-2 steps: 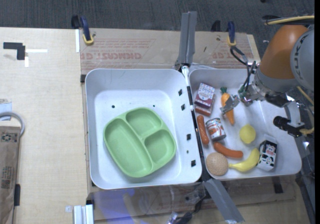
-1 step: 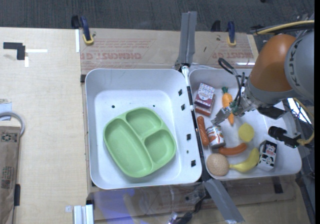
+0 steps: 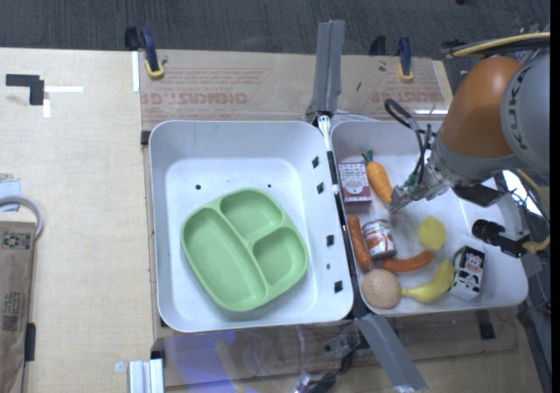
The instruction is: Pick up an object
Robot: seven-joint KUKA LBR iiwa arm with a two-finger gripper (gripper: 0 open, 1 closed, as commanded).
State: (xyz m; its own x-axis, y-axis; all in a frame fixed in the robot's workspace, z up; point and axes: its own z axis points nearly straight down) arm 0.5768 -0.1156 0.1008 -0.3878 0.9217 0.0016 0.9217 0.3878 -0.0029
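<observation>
The right bin (image 3: 490, 299) holds several toy foods. A red box (image 3: 353, 181) and an orange carrot (image 3: 379, 179) lie at its far left. Below them are a small can (image 3: 378, 238), a red sausage (image 3: 356, 244) and a second red sausage (image 3: 407, 262). A yellow lemon (image 3: 431, 232), a banana (image 3: 433, 286), a brown round item (image 3: 381, 289) and a small milk carton (image 3: 470, 271) lie toward the front. My gripper (image 3: 398, 200) hangs low in this bin, just right of the carrot and above the can, and the view shows nothing in it.
The left bin (image 3: 175, 155) holds a green divided plate (image 3: 245, 249). A metal divider post (image 3: 329, 67) stands between the bins at the back. The arm's orange band (image 3: 486, 107) and cables hang over the right bin's far right side.
</observation>
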